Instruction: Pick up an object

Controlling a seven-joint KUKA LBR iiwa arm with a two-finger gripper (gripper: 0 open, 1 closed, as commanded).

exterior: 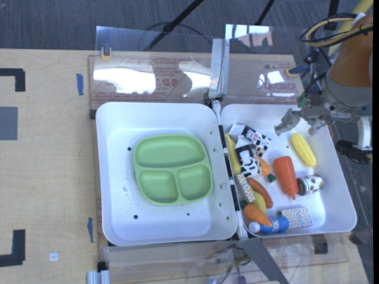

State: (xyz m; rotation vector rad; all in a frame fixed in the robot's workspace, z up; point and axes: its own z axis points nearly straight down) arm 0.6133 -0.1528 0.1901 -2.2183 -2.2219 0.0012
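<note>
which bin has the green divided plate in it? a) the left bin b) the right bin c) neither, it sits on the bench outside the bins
a: the green divided plate lies flat inside the left bin, while the right bin holds the toy food such as the corn cob and the carrot.

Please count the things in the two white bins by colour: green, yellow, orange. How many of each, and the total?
Green: 1, the tray
Yellow: 1, the corn
Orange: 1, the carrot
Total: 3
</note>
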